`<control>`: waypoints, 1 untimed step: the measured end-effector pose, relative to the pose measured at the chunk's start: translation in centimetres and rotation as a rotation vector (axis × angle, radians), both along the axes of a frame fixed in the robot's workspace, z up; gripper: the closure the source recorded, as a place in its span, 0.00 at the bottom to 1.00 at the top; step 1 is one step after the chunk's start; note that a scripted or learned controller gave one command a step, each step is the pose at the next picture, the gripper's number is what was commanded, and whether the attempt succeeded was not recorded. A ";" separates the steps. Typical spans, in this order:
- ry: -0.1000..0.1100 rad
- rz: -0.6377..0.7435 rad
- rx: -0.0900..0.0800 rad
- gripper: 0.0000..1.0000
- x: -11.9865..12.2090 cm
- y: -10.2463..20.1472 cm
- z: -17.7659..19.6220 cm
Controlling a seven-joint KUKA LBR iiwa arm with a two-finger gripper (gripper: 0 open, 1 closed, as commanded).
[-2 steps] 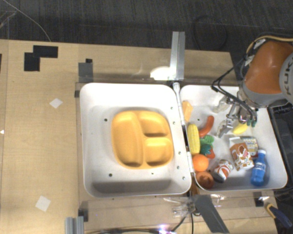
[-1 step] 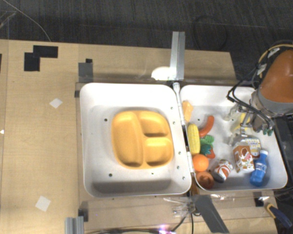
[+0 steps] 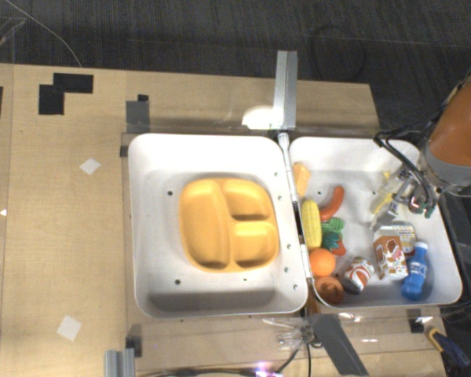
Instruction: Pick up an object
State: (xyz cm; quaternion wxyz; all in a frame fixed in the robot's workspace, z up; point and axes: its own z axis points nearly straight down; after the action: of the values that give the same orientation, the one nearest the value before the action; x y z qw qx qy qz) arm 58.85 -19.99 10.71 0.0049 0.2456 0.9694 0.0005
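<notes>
Arm (image 3: 459, 132) over the right bin's (image 3: 353, 157) far corner, toys crowded below.
Pale wood bench (image 3: 55, 234) on dark carpet (image 3: 180, 22). Left bin (image 3: 153, 210) carries a yellow tray (image 3: 226, 223). In the right bin: corn (image 3: 311, 223), orange (image 3: 323, 262), carton (image 3: 391, 256) and blue bottle (image 3: 415, 271) along the left and near sides. The hand (image 3: 399, 188) hangs above bare white floor, its grip impossible to read from here.
</notes>
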 end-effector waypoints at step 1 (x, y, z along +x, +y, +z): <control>-0.003 -0.438 0.010 0.00 -2.7 0.0 -1.8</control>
State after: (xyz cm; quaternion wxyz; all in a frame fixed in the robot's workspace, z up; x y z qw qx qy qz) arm 56.11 -19.97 8.89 0.0051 0.4503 0.8928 0.0046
